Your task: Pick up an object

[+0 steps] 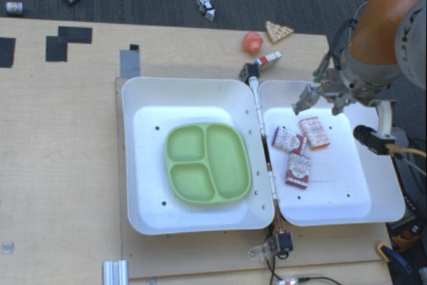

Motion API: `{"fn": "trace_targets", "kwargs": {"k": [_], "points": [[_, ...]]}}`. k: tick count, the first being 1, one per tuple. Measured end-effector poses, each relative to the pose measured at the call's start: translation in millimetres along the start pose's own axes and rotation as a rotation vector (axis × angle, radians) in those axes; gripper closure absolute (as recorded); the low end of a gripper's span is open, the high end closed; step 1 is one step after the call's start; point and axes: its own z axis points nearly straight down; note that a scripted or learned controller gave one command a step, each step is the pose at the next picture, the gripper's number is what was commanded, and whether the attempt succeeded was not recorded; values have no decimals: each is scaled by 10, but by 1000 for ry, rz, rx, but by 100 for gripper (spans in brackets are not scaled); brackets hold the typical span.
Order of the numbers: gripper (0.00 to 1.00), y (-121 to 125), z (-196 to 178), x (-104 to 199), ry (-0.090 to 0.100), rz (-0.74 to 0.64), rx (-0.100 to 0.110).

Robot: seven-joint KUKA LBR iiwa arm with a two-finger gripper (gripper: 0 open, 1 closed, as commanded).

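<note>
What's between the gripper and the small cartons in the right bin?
Nothing visible. The gripper hangs over the right bin's far end, with three cartons lying uncovered on the bin floor just in front of it. The nearest carton sits right below it.

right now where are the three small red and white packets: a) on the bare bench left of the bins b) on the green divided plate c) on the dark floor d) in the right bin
d: the three packets lie together on the floor of the right bin, while the green divided plate sits in the left bin with no packets on it.
</note>
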Motion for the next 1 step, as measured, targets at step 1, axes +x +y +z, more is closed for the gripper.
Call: {"fn": "trace_targets", "kwargs": {"k": [1], "points": [[0, -910, 1202, -133, -1, 3, -2]]}}
